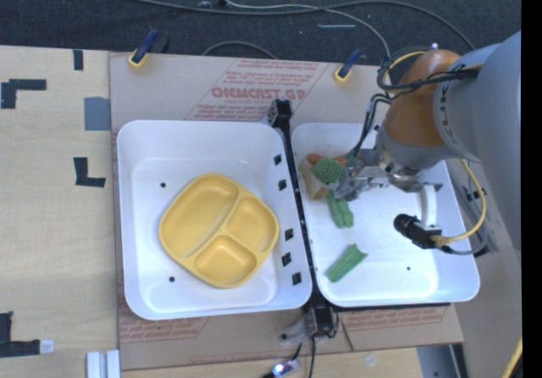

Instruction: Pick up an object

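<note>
Dark carpet fills the top of the frame, crossed by thin cables; below it lies my pale wooden desk (51,224) with black tape marks at left, and a cardboard sheet (246,88) printed in red, clamped at its upper edge by two blue-and-yellow clips.

Left bin (140,283), white, shallow, centre-left of frame: one yellow divided plate (218,229) with three compartments, lying flat and turned at an angle.

Right bin (440,283), white, centre-right of frame, touching the left bin along a black-clipped seam:
- green rounded object (328,170), upper left of the bin, beside an orange piece (314,159) and a pale tan piece (315,187); these three are bunched together.
- green stick (341,214), just below that bunch, upright in the frame.
- green block (345,264), lower in the bin, tilted, apart from the rest.

Arm (474,105), grey with orange band, enters from the right of the frame. I see the pincer (345,188) low over the upper left of the right bin, at the top end of the green stick and just beside the bunch. I cannot tell whether its fingers are spread or pressed together, nor whether anything sits between them. A black cable fitting (415,230) hangs beside the wrist.
</note>
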Robot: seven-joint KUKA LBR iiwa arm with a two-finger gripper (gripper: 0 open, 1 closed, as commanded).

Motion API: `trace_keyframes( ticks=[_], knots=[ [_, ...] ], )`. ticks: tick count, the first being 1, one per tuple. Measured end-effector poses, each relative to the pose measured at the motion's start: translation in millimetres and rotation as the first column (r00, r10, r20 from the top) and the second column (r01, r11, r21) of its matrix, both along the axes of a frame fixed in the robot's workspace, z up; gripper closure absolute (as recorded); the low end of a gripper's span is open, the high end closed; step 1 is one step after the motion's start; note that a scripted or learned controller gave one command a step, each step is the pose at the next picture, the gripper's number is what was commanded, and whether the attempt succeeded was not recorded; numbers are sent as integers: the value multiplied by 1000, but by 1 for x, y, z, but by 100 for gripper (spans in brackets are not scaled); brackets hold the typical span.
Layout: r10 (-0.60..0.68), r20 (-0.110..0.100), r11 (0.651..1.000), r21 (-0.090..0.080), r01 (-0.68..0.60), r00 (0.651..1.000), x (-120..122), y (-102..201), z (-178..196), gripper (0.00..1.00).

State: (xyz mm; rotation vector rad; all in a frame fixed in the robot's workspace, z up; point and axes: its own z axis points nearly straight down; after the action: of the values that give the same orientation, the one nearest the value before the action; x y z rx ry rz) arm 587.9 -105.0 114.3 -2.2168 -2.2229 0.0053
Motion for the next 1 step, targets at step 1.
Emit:
trace_keyframes(
  ticks=[1],
  knots=[
    [-1, 7, 1000, 0, 1, 1000, 6, 9, 56, 100]
  ],
)
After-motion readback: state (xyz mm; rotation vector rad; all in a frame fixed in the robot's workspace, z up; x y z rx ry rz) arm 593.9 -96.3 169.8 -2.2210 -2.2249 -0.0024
